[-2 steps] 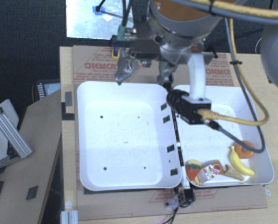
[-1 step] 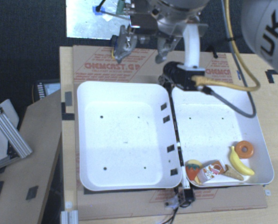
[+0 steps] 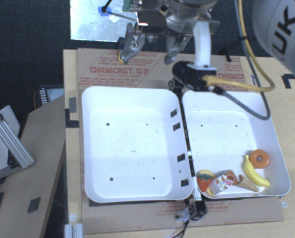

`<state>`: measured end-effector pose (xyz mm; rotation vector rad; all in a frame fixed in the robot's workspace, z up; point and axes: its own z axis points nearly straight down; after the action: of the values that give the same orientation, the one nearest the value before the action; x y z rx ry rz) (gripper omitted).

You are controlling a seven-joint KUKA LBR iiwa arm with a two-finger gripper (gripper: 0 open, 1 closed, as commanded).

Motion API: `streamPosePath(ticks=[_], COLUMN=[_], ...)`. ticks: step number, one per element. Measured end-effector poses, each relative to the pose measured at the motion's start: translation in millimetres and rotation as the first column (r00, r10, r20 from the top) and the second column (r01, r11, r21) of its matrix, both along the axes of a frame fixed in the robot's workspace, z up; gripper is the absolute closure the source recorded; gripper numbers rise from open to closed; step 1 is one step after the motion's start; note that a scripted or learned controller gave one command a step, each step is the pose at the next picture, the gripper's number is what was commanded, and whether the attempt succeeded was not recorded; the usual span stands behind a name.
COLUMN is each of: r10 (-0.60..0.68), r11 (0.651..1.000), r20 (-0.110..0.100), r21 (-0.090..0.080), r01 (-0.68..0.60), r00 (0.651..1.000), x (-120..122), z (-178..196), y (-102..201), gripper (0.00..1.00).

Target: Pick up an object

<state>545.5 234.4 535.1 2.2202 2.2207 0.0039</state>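
With its fingers (image 3: 149, 46) spread wide and empty above the far edge of the surface, the arm should descend squarely over the banana (image 3: 255, 172) in the right bin's (image 3: 226, 128) near corner

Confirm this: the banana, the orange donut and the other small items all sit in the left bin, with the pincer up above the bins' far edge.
Wrong bin. The camera view shows the banana, orange donut and other small items in the right bin, at its near corner. The pincer is above the bins' far edge, as stated.
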Motion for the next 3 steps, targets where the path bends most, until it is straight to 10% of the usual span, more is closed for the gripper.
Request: streamPosePath(ticks=[2, 3], r10=[0.002, 0.005], r11=[1.0, 1.0], r20=[-0.002, 0.001], r21=[0.0, 0.002], r01=[-0.002, -0.005], r00=[1.0, 1.0], x=[-59.6, -58.9], z=[-0.1, 11.6], y=[-7.0, -6.6], gripper=[0.0, 1.0])
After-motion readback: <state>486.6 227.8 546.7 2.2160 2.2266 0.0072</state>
